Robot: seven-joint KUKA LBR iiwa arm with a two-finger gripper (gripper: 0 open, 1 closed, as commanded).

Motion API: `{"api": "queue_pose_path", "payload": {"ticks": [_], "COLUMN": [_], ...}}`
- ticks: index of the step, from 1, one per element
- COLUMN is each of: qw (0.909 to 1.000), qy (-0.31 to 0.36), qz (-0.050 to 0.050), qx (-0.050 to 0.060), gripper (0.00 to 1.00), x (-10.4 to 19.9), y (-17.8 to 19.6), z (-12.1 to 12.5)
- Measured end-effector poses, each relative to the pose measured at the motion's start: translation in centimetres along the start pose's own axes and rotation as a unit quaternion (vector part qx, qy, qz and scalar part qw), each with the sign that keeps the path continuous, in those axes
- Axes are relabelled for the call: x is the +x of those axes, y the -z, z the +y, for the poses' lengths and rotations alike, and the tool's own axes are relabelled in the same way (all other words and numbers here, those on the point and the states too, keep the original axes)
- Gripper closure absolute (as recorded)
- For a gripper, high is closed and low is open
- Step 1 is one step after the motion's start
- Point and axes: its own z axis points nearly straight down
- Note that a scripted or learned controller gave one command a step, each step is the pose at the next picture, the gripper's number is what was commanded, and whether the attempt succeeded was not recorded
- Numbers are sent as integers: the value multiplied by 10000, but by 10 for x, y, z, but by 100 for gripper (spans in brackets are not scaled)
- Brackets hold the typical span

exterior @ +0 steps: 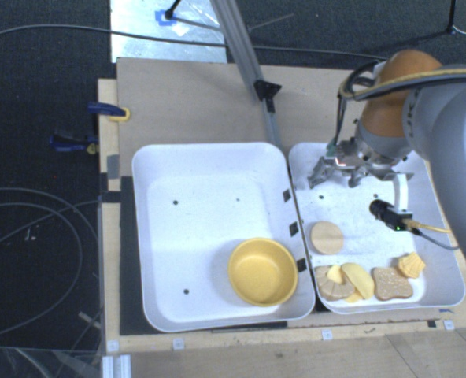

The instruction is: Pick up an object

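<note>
My gripper hangs over the far end of the right bin, its fingers spread with nothing between them. Nearer the front of that bin lies a round tan disc, well clear of the fingertips. Along the front wall sit a brown round piece, a yellow banana-like piece, a toast slice and a small yellow ridged piece. A yellow bowl stands upright in the front right corner of the left bin.
A grey slanted pole ends in a black bracket just behind the bins. Blue and yellow clamps grip the bench's left edge. A black connector with a yellow cable hangs off the arm above the right bin.
</note>
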Motion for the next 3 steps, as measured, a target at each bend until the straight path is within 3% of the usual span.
{"api": "queue_pose_path", "payload": {"ticks": [1,3], "qw": [10000,10000], "qy": [9,3], "qz": [-7,-3], "qx": [-42,-50], "gripper": [100,100], "x": [0,2], "y": [15,105], "z": [3,-2]}}
